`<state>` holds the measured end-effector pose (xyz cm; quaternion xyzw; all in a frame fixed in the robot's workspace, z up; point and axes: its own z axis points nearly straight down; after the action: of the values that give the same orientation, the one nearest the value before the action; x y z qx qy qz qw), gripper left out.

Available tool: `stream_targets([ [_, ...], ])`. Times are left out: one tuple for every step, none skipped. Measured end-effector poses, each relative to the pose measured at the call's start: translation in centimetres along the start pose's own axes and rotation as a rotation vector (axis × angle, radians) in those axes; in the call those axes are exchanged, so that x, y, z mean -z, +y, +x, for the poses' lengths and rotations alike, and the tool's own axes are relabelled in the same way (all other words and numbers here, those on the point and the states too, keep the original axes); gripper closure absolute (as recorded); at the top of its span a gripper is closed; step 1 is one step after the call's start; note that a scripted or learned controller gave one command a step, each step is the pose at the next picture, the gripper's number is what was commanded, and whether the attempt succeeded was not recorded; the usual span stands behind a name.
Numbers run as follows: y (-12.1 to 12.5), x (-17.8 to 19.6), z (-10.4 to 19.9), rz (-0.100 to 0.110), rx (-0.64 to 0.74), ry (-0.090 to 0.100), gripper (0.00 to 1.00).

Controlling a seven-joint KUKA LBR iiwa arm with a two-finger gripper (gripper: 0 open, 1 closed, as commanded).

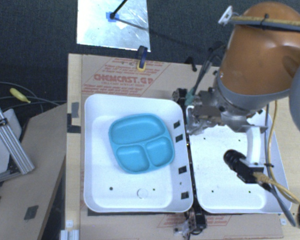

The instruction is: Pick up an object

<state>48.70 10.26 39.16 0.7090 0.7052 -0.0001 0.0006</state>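
Observation:
A light blue plate (140, 143) with three compartments lies flat in the middle of the left bin (95, 154). My gripper (196, 120) hangs under the orange-banded wrist, low over the far left corner of the right bin (221, 198), close to the wall between the two bins. It is to the right of the plate and apart from it. The wrist and arm hide much of the gripper, and I see nothing held in it.
A small pale round mark (142, 193) shows on the left bin's floor near its front wall. Both bins rest on a cardboard sheet (122, 75). A shiny foil sheet (114, 20) lies behind them, and metal rails (6, 139) stand at the far left.

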Motion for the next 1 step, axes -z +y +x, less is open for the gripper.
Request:
stream_targets([
  [-0.01, 0.81, -0.17, -0.002, 0.006, 0.002, 1.00],
])
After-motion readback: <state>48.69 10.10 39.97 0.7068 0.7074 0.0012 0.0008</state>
